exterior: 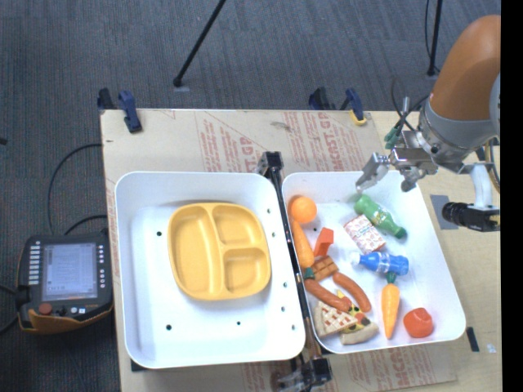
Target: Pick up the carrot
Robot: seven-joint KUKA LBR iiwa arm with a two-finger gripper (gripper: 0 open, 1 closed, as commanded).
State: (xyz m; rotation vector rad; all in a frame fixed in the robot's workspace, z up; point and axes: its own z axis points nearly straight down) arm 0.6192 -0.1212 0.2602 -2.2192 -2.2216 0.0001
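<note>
The carrot (391, 309) is orange with a small green top and lies upright in the image near the front right of the right bin (437, 243). A second long orange piece (302, 247) lies along that bin's left wall. My gripper (386, 177) hangs over the bin's back edge, well behind the carrot, above a green bottle (379, 216). Its fingers are spread open with nothing between them.
Around the carrot lie a blue bottle (385, 262), a red tomato (417, 322), sausages (350, 291), a pizza slice (341, 322), a red block (324, 240), a snack packet (364, 233) and an orange (302, 209). The left bin holds a yellow divided plate (219, 249).
</note>
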